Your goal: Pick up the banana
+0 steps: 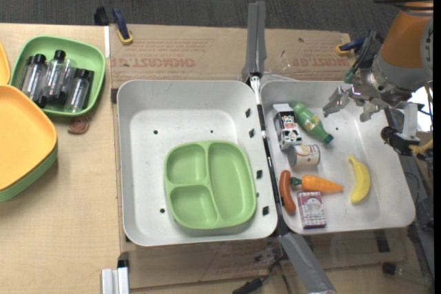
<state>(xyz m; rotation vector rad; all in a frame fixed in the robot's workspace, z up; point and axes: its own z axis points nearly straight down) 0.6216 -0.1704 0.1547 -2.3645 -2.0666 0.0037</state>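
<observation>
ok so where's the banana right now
The banana lies in the right bin, near its right wall, just right of the carrot and below the gripper.

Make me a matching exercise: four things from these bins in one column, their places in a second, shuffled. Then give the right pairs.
Things:
1. banana
2. carrot
3. green bottle
4. green divided tray

Places:
A. in the left bin
B. right bin, far end, beside the small carton
C. right bin, near its right wall
D. right bin, just left of the banana

Pairs: 1-C, 2-D, 3-B, 4-A
</observation>
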